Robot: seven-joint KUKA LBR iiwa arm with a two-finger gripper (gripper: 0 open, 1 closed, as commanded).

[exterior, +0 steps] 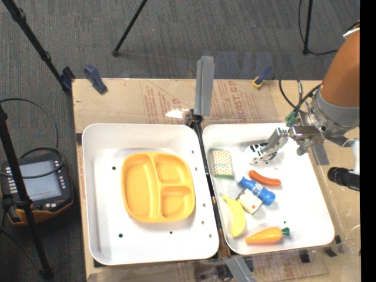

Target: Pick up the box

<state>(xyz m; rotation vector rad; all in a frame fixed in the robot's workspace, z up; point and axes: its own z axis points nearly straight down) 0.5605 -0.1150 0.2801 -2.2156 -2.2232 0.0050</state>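
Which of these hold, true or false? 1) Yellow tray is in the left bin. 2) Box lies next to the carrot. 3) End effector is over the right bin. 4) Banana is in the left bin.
1) True: the yellow tray lies in the left bin.
2) False: the box lies near the right bin's left wall, well apart from the carrot at the front.
3) True: the end effector is over the right bin's back part.
4) False: the banana is in the right bin.
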